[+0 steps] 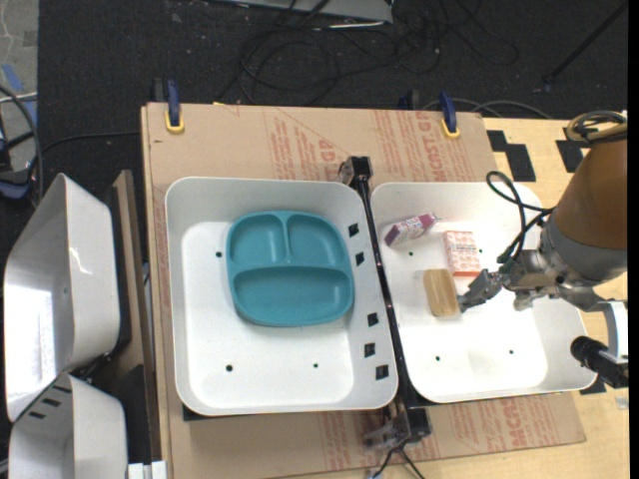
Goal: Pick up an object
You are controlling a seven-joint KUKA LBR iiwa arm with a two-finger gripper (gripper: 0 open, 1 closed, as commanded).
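Observation:
Three small objects lie in the right bin [499,367]. A tan rectangular block [440,292] rests near the bin's middle. A pink and white packet [459,251] lies just above it, and a purple and white wrapper [410,229] sits toward the upper left. My gripper [477,290] reaches in from the right, low over the bin, its tip just right of the tan block and below the packet. Nothing shows as held in it.
The left bin [200,367] holds a teal divided plate [291,267]. A black divider [377,287] runs between the bins. The arm's orange and grey body [594,218] overhangs the right bin's right edge. White tubs [50,287] stand at the far left.

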